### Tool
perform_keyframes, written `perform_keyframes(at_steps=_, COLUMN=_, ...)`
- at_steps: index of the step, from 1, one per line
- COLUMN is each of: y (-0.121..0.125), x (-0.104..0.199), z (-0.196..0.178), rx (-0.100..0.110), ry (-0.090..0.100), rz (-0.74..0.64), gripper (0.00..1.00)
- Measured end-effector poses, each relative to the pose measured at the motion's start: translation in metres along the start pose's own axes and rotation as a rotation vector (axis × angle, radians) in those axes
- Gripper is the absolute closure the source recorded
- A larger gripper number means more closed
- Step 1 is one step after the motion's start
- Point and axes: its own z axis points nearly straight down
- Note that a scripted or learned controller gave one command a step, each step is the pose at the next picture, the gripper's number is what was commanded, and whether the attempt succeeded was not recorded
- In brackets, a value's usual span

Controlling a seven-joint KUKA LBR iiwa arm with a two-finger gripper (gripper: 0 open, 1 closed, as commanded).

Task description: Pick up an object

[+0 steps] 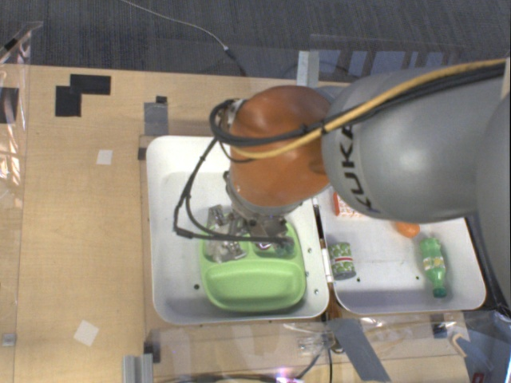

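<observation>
Wooden desk (pixel 72 254) spreads pale at the left, bearing black L-shaped marks near its far edge and small paper squares. Left bin (pixel 160 214), white and shallow, holds a green container (pixel 255 282) lying along its near wall; the rounded green body takes up much of that bin's near half. Directly above the container's far edge hangs the claw (pixel 243 242), its metal parts low over the green rim; whether the claw is released or clenched cannot be told, since the wrist hides the tips. Black cables loop from the wrist down the left side toward the claw. Orange band (pixel 275 146) of the arm sits above the claw, a yellow hose crossing it. Grey arm (pixel 415 142) enters from the right and covers the far part of the right bin (pixel 471 294). In the right bin lie a small can (pixel 342 260) near the dividing wall, an orange object (pixel 407 230) partly under the arm, and a green bottle (pixel 433 266) toward the right wall.
</observation>
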Motion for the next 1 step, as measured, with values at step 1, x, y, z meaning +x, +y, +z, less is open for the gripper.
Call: perform_keyframes(at_steps=1, y=0.0234, x=-0.0116, z=-0.0027, rx=-0.001, ry=-0.002, rz=0.211, gripper=1.0)
